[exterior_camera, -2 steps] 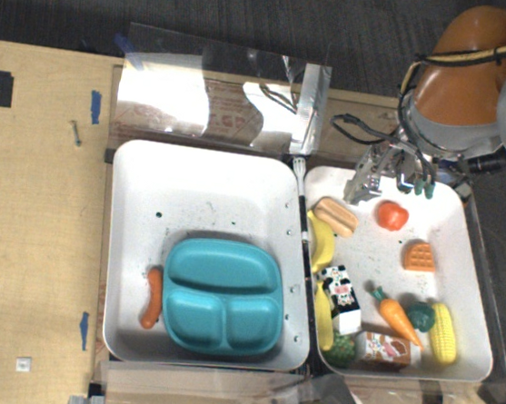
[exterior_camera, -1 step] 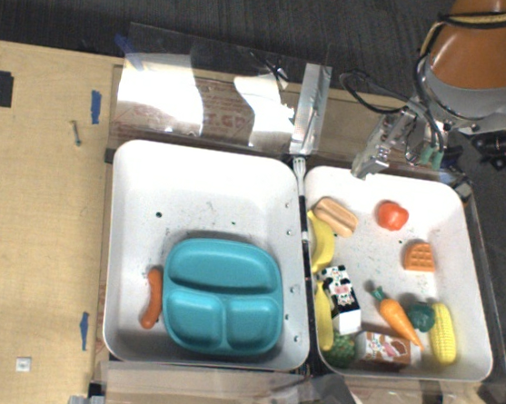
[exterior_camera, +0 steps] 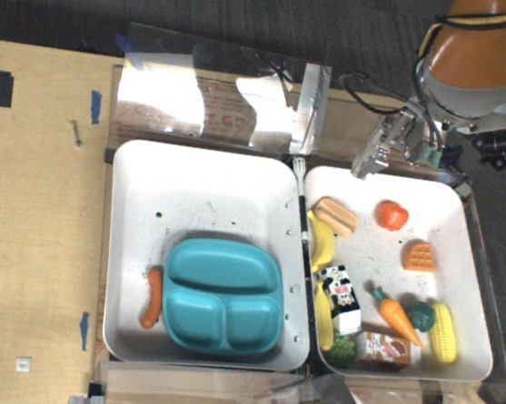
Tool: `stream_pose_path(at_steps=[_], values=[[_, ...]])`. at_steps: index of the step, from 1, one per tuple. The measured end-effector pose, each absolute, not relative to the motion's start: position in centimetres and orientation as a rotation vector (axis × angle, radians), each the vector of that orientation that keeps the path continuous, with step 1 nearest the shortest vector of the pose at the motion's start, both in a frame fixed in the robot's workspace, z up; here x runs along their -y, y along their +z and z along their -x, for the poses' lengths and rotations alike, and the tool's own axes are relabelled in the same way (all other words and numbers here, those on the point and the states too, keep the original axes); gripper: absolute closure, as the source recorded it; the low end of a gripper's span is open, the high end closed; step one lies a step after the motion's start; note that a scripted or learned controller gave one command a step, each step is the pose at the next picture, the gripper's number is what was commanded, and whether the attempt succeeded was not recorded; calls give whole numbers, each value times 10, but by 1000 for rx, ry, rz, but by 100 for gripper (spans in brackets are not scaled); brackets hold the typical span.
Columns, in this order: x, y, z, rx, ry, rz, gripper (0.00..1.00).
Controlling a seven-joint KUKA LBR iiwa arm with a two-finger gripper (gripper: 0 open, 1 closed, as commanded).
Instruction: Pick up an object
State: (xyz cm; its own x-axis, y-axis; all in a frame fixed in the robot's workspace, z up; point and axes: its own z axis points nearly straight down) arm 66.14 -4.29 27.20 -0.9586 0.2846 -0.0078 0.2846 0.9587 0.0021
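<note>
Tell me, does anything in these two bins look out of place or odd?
One thing does: a small orange sausage lies loose on the left bin's floor, squeezed between the teal divided tray and the bin wall, not in any compartment. All the other toy food sits jumbled in the right bin. Nothing looks spilled or broken.

A teal tray (exterior_camera: 220,307), red tomato (exterior_camera: 392,215), yellow corn (exterior_camera: 443,332) and orange carrot (exterior_camera: 397,318) lie in white bins (exterior_camera: 137,173).

You see the arm (exterior_camera: 491,52) as a rounded orange shell with a pale grey band beneath and black cables looping round it. Its gripper (exterior_camera: 374,158) is bare metal, with small green parts beside.
</note>
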Motion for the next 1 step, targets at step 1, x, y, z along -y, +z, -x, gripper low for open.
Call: stream_pose_path(at_steps=[1], values=[[31,283,-646,-3114,2,-362,100]])
